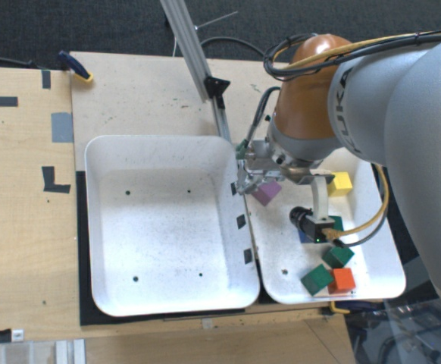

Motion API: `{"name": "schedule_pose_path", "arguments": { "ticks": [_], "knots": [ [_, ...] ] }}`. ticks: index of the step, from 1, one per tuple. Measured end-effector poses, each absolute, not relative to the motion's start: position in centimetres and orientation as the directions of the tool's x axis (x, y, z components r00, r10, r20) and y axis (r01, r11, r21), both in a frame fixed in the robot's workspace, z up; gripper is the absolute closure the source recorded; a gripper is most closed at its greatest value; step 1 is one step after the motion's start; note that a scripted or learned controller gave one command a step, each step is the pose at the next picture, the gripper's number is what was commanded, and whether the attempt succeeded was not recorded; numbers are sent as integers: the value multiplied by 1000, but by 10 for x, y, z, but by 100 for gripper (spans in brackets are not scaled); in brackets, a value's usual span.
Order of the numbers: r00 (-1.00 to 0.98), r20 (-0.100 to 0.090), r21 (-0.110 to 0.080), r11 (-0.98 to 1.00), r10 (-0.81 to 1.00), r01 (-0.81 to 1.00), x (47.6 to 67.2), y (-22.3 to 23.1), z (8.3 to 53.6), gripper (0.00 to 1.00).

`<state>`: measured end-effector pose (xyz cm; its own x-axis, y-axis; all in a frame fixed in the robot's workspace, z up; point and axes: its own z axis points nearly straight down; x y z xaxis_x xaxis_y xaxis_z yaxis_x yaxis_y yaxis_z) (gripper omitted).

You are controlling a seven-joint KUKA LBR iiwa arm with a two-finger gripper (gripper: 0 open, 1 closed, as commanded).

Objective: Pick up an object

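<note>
The arm's grey bulk (391, 89) loomed over the right bin (387, 279), its claw (252, 179) touching the purple block (266, 193) at nine o'clock, grip unreadable, so the block might slip.

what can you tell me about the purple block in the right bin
The purple block is a small, matte, solid-looking piece in a pale violet, tilted so one corner points down. It sits at the left side of the right bin, close to the wall shared with the other bin, directly under the tool. Its upper part is hidden by the tool, so whether it is gripped or just lying beneath cannot be told. No other block touches it.
</note>
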<state>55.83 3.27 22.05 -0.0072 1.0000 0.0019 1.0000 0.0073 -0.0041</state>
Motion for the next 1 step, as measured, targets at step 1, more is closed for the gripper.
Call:
{"name": "schedule_pose_path", "arguments": {
  "ticks": [1],
  "knots": [
    [-7,1,-2,7,1000,1000,558,77,228,100]
  ]
}}
